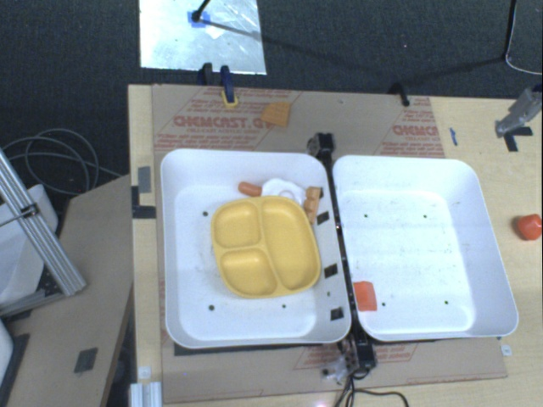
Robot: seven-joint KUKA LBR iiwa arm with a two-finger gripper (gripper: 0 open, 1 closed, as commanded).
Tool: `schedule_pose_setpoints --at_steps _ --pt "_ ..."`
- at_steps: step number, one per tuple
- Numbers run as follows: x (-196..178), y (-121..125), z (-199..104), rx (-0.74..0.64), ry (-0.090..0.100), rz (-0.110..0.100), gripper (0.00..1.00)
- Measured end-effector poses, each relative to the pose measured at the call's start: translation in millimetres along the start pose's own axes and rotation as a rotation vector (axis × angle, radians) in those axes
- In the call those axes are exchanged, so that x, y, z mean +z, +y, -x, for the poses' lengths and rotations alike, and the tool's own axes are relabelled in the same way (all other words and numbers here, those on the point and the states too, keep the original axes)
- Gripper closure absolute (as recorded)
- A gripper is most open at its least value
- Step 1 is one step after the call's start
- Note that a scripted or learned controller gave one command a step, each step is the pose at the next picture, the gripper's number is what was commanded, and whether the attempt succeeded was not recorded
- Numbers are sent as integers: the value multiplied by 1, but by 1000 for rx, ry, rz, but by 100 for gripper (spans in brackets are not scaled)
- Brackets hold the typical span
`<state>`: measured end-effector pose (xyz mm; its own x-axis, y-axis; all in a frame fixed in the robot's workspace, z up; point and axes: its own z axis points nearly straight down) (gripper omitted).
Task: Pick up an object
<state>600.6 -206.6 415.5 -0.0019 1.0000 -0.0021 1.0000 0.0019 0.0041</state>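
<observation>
Several candidates lie in the left bin (182, 227): a yellow divided tray (265, 246), an orange sausage (249, 189) and a brown block (312, 200) behind it. One orange block (364, 295) sits alone in the right bin (475, 227), the easier target though close to the wall. The pincer (519, 119) sits over the counter's (475, 117) far right edge; I cannot tell its state.

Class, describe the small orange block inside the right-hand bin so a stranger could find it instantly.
Start at the right white plastic bin. Go to its near-left corner, beside the divide between the bins: the small orange block lies there. Unlike the orange piece on the bench, it sits inside the bin.
</observation>
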Motion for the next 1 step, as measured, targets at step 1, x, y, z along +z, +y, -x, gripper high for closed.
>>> schedule_pose_setpoints --at_steps 1 --pt "-12 -31 -7 1 1 0 0"
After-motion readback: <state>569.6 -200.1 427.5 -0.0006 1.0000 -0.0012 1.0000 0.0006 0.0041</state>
